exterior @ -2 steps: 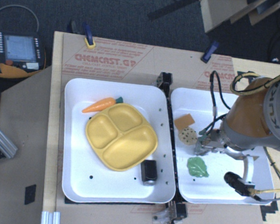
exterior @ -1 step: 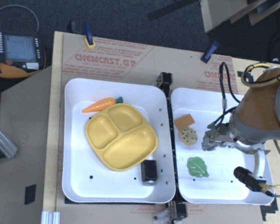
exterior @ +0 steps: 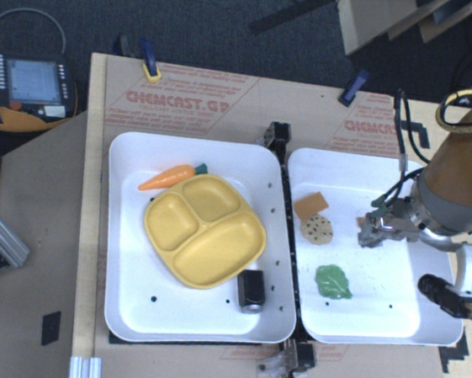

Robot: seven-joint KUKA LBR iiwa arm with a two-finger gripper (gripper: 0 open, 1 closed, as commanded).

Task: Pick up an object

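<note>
My gripper (exterior: pixel 373 231) hangs over the right bin (exterior: pixel 390 324), near its middle, with the orange-banded arm (exterior: pixel 466 176) reaching in from the right. To its left lie a brown cracker (exterior: pixel 310 205) and a speckled cookie (exterior: pixel 317 229). A green leafy piece (exterior: pixel 333 281) lies below and left of the gripper. In the left bin (exterior: pixel 124 239) sit a yellow divided plate (exterior: pixel 204 229), an orange carrot (exterior: pixel 167 177) at the plate's upper left, and a small black block (exterior: pixel 251 289) at its lower right.
Both bins rest on a cardboard sheet (exterior: pixel 229 98) held by blue clamps (exterior: pixel 151 62). A black divider rail (exterior: pixel 286 232) runs between the bins. A pendant screen (exterior: pixel 32 84) sits off the bench at the far left.
</note>
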